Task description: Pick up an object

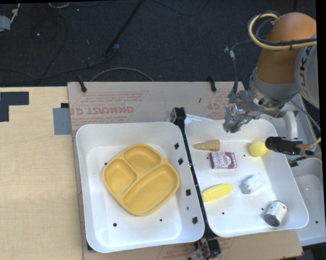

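Two white bins sit on cardboard; the right bin (295,202) holds an ice-cream cone (207,146), lying left-right, tip pointing left. Above its far edge hangs the gripper (233,123), its grip state unreadable.

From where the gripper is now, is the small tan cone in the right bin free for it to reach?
Probably yes. The gripper hangs above the right bin's far side, and the small tan cone lies nearby with bare floor around it. The red-and-white packet lies apart from it, so nothing seems to block the way.
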Robot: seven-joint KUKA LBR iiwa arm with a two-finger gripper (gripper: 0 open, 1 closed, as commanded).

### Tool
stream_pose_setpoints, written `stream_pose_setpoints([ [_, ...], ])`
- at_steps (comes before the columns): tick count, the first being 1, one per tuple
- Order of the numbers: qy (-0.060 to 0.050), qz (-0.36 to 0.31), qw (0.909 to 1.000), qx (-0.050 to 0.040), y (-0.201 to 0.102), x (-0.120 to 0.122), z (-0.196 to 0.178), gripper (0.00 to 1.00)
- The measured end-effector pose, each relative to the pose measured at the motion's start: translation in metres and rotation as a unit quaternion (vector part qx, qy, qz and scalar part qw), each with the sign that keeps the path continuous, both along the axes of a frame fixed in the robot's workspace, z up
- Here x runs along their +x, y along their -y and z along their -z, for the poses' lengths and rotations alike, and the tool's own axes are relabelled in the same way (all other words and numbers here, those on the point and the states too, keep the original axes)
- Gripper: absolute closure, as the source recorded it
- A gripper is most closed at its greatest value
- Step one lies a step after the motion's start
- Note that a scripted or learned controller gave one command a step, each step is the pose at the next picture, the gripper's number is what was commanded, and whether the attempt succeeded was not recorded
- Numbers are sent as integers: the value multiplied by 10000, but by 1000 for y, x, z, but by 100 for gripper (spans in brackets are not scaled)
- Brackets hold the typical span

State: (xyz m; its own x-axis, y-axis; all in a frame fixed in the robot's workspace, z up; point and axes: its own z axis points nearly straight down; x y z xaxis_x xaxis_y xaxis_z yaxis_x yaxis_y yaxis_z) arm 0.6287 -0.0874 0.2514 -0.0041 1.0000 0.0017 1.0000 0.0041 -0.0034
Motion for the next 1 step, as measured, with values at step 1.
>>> stream_pose_setpoints([
  [1, -3, -5, 10000, 2, -63, 0, 9, 100],
])
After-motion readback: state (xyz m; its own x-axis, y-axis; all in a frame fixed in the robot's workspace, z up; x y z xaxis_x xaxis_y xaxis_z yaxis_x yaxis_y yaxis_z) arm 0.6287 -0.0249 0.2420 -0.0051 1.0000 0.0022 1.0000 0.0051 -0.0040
